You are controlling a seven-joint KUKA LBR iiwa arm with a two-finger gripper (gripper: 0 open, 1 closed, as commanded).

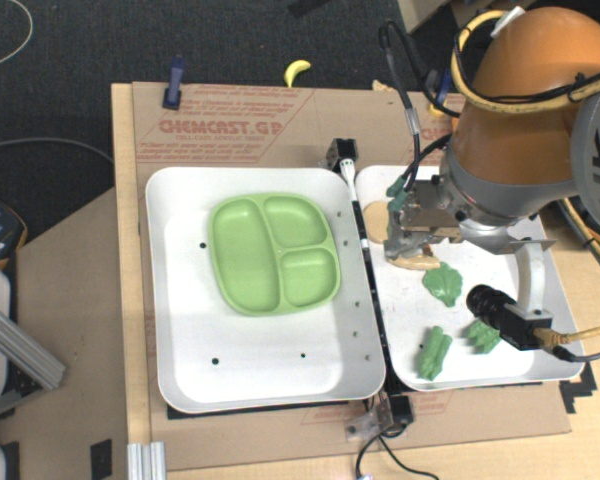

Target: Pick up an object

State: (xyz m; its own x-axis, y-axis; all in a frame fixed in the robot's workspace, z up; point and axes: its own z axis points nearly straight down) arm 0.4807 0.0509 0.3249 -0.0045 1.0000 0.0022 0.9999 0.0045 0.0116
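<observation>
Hanging low in the right bin (555, 368), gripper (412, 236) over a flat tan piece (412, 261) lying crosswise; whether open or closed, cannot tell. Nearby, knobbly green toys (442, 284). Left bin (170, 268): smooth green divided plate (275, 253).

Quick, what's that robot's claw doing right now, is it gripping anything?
Tool: low in the right bin, over a tan object; whether it grips anything cannot be told from this angle.
</observation>
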